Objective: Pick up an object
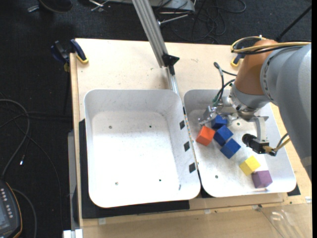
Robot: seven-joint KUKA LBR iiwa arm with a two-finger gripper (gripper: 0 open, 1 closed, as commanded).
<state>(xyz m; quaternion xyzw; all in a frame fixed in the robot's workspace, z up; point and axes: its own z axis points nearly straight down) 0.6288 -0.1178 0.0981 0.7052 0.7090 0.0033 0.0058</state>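
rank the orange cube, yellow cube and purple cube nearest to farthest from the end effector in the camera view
1. Orange cube, just left of and below the end effector.
2. Yellow cube, lower right in the right-hand white bin.
3. Purple cube, beyond the yellow one, near the bin's front corner.

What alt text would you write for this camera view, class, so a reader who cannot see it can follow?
A grey robot arm lowers its gripper into the right bin, over blue blocks beside an orange block. A yellow block and purple block lie nearer the front; the left bin sits alongside.
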